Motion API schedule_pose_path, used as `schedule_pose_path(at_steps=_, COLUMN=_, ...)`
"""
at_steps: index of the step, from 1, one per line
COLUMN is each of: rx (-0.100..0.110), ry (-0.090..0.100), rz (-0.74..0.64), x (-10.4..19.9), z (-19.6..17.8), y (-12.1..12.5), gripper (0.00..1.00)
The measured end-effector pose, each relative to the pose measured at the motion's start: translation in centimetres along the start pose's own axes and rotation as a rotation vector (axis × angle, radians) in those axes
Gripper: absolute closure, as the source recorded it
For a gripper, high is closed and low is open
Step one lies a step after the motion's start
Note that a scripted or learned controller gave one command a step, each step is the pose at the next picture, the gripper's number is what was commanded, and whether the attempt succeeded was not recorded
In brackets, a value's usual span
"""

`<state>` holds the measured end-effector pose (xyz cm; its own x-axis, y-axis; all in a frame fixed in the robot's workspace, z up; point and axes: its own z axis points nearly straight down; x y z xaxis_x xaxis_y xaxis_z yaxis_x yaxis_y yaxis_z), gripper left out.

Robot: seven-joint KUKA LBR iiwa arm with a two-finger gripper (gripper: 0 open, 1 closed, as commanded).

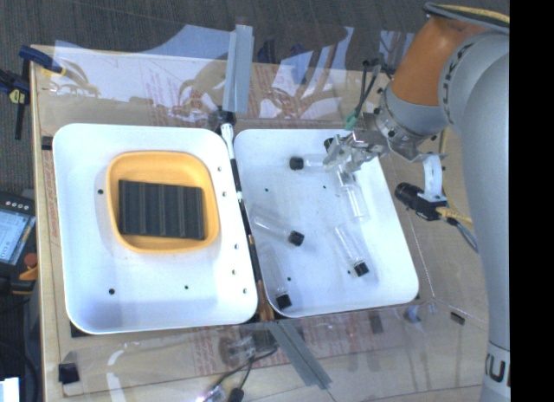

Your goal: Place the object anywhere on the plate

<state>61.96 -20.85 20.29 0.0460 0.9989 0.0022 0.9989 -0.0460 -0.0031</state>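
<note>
From my station I see two bins, the left bin (78, 279) and the right bin (389, 257), in smooth white plastic with a faint sheen. The plate (121, 171) looks like matt yellow plastic, its dark centre ribbed. The tubes (351, 249) in the right bin are clear, glassy plastic with black caps. The arm (485, 132) has a smooth grey painted shell and a satin orange band. The bench (112, 75) looks like pale wood under glossy clear sheeting.

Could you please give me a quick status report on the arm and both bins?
Gripper low over right bin, far corner. Clear black-capped tubes scattered there. Yellow plate in left bin, bearing a dark ridged insert.
</note>
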Motion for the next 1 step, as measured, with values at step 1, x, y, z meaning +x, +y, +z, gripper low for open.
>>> schedule_pose_path(at_steps=1, rx=0.002, ry=-0.001, rz=-0.312, x=2.96, z=-1.5, y=-3.62, gripper=1.0)
